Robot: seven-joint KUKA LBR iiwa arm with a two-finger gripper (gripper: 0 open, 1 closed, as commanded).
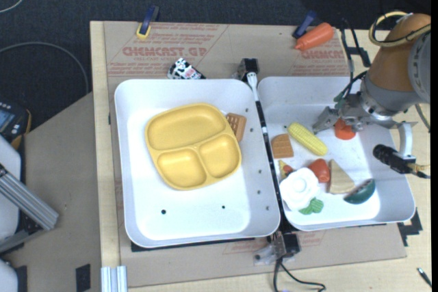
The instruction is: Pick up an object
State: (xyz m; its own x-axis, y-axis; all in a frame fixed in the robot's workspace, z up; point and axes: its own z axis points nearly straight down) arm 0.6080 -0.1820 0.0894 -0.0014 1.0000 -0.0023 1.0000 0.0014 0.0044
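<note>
fingers (327,122) of the gripper (335,121) look spread, dark tips low in the right bin (393,212), with nothing between them that i can make out. just beside them, on the arm's side, sits a small red piece (345,133), touching or nearly so; i cannot tell which. the corn (307,139) lies just below and left of the tips, its long axis running from upper left to lower right, so it sits crosswise to the reach from the right. i judge the corn the nearest graspable thing. further down the same bin lie a tomato (319,169), a white cup (299,189) and a wedge (340,178). the left bin (198,219) holds a yellow tray (193,145), well apart from the gripper.
</note>
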